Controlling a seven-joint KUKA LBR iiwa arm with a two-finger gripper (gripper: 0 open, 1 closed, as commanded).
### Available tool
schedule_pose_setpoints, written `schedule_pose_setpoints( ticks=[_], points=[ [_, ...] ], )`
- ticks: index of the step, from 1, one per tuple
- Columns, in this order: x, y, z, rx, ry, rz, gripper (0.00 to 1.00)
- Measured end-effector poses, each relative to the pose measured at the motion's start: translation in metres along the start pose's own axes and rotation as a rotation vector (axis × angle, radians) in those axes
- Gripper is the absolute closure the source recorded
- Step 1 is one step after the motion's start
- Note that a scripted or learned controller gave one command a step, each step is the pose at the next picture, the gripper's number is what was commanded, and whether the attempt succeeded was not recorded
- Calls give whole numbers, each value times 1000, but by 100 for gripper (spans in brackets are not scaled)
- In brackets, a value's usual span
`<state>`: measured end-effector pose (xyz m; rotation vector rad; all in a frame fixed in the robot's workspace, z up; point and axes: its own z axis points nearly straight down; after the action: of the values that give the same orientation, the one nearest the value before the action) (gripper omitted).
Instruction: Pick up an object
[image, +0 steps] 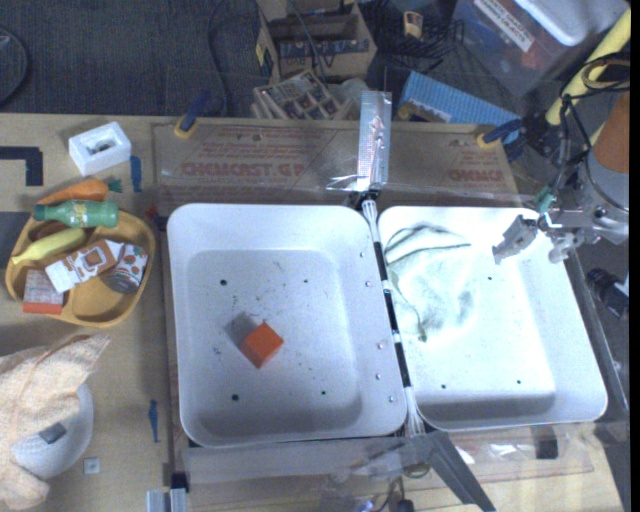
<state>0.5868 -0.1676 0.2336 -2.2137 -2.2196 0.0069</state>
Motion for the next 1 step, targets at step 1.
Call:
schedule_pose_setpoints(
  ticks=[1],
  points=[
    [68,77,79,-4,-3,32,0]
  ],
)
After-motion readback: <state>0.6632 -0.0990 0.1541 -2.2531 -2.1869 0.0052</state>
